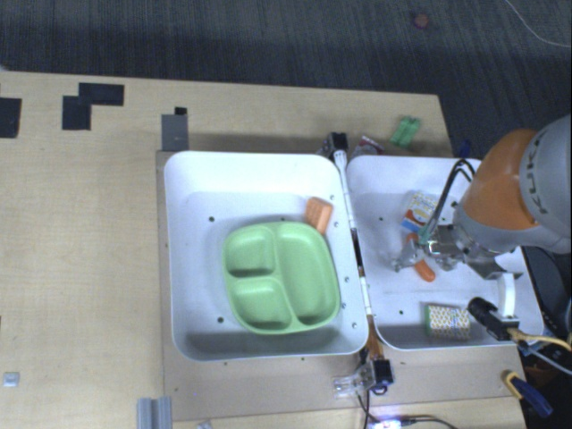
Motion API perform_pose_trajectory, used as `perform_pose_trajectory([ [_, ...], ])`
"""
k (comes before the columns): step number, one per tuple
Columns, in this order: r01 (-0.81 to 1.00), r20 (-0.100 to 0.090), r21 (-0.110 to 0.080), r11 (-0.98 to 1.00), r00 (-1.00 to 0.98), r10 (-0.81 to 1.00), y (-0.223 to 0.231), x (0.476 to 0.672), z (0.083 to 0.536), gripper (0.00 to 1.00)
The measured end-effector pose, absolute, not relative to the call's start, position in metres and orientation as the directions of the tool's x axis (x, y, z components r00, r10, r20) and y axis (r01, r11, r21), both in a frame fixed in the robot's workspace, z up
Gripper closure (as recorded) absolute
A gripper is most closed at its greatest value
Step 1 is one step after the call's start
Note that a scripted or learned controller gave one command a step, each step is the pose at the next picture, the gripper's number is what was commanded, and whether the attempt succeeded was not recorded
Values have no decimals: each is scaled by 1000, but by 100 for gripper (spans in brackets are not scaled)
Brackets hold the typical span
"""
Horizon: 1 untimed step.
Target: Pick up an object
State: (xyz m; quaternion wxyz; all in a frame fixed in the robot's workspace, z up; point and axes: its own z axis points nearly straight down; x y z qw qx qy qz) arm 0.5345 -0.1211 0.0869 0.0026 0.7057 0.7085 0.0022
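My gripper [418, 256] is down in the right bin [384, 195], near its middle. An orange piece [426, 273] lies right at its tip, and a small blue and orange object [411, 226] sits just above it. A white and orange packet [420, 206] lies a little farther back. A speckled tan block [447, 320] rests near the bin's front wall. In the left bin [192, 239] a green divided plate [281, 275] lies flat, with an orange block [318, 212] beside its back right corner.
A green object [405, 131] lies on the bench behind the right bin. Black clips and cables sit along the seam between the bins and at the front right corner. The arm's orange band [496, 190] hangs over the right bin's right side.
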Motion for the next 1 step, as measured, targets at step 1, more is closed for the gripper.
perform_pose_trajectory([
  [1,1000,-2,14,6,-6,1000,-121,537,99,100],
])
